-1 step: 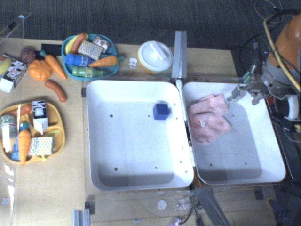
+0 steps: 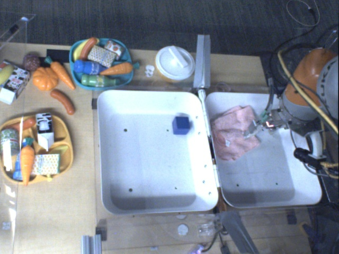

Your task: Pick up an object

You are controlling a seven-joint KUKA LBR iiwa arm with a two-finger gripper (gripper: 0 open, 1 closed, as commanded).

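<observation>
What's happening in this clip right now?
A grey robot arm with an orange band reaches in from the right over the right bin. Its gripper is down at the right edge of a crumpled pink cloth lying in that bin's upper left part. Whether it has hold of the cloth is not clear from this angle. A small blue block sits untouched in the left bin.

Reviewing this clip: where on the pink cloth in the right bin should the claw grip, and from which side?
Probably the raised fold at the right edge of the pink cloth, coming from above: it lies crumpled and bunched in the right bin, so a ridge gives something to pinch. The claw is already beside that edge.
</observation>
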